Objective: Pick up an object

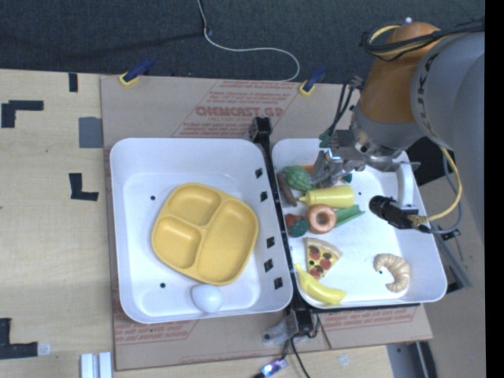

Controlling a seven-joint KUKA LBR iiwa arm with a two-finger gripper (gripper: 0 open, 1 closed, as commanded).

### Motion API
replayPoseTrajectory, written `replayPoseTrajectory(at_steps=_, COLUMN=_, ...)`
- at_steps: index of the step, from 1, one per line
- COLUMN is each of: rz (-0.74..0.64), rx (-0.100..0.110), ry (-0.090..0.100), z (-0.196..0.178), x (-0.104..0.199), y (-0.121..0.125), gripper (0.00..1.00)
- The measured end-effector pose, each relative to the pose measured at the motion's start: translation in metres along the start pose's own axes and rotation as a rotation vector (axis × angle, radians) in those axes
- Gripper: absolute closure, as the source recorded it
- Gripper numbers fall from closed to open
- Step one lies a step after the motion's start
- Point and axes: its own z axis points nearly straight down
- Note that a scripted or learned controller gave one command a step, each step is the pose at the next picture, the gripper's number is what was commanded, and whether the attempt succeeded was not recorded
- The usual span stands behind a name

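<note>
Two white bins sit side by side; the tool (331,162) hovers over the corn cob (331,196) in the right bin (421,286), its state unclear.

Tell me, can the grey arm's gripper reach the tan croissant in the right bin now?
Probably yes. The tan croissant lies alone near the right white bin's corner, nothing over it, and the gripper hovers in the same bin.

A brown cardboard sheet (236,109) covers the pale bench (39,164), dark carpet (102,14) beyond.
</note>
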Motion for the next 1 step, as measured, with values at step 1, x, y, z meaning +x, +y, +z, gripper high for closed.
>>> replayPoseTrajectory(at_steps=1, rz=-0.002, rx=-0.001, ry=0.001, z=-0.0031, x=0.0001, y=0.0023, gripper=1.0)
